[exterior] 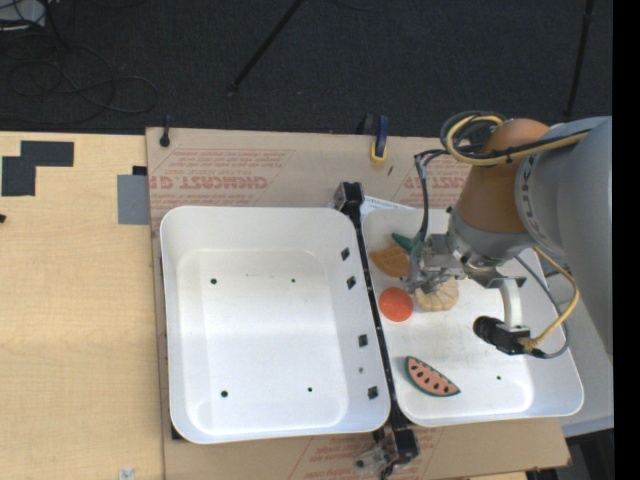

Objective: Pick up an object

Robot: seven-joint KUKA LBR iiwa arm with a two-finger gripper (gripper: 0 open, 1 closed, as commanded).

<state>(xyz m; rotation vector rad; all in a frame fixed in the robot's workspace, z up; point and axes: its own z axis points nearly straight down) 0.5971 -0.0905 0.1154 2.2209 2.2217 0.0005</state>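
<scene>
Counter (70, 298): light wood surface at the left, with a cardboard sheet (250, 173) under the two bins.

Left bin (180, 238): white, shallow, sits on the cardboard toward the counter's middle. Its right wall runs along the black clips (362, 298) that join it to the neighbouring bin.

Right bin (560, 393): white, touching the left bin along that clipped seam. Contents, left to right:
- Tan, flat piece (390, 261) near the left wall, toward the far edge.
- Orange ball (396, 304) just beside the left wall, near the bin's middle.
- Watermelon slice (431, 377), red with green rind, lying flat toward the near edge, well apart from the ball.
- Green item (405, 240) near the far edge, partly hidden by the gripper.
- Pale beige lumpy object (438, 296) directly below the gripper, just right of the ball.

Gripper (432, 273): lowered into the right bin over the beige object, close to or touching it. Cannot tell whether it is released or clenched; the wrist hides that.

Arm (560, 188): grey with orange band, enters from the right edge, cables looped around it.
</scene>
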